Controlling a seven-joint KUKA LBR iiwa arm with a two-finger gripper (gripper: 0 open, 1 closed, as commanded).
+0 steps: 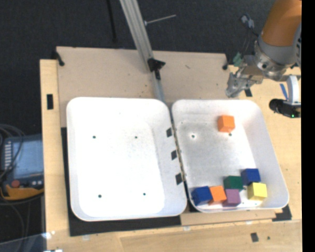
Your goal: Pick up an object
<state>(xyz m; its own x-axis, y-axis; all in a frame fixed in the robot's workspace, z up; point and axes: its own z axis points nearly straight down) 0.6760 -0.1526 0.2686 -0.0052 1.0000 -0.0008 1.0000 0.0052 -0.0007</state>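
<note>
Hovering past right bin (268, 135) far rim — fingers (236, 90) state unclear; orange cube (226, 123) alone, room around.

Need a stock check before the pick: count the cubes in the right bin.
7. One orange cube sits alone near the far wall. Six cluster at the near edge: blue, orange, purple, green, blue, yellow. Others may hide behind them.

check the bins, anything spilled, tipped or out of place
Nothing stands out. All blocks sit inside the right bin: one orange block alone near the far end, the rest clustered along the near wall. The gripper hangs over the bin's far rim.
</note>
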